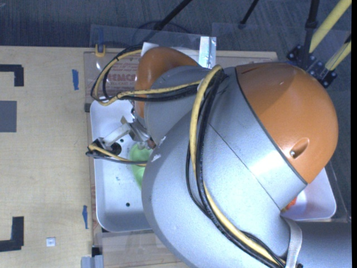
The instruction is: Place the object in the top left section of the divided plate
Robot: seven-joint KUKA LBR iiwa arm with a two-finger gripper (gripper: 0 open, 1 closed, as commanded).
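Green object (pixel 138 157) in white bin (pixel 111 208), mostly under arm (pixel 234 166), long axis and grip unclear

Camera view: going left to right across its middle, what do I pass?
In order: wooden bench top → left white bin → green object lying in that bin → grey arm → corner of the right white bin.

A white bin (pixel 109 208) was seen on a pale wooden bench (pixel 44 149), with a second bin (pixel 322 201) further right. Blue tape strips (pixel 75 79) and black marks (pixel 17 75) were stuck on the bench. Black stand legs (pixel 254 4) were set on grey carpet (pixel 56 10) beyond.
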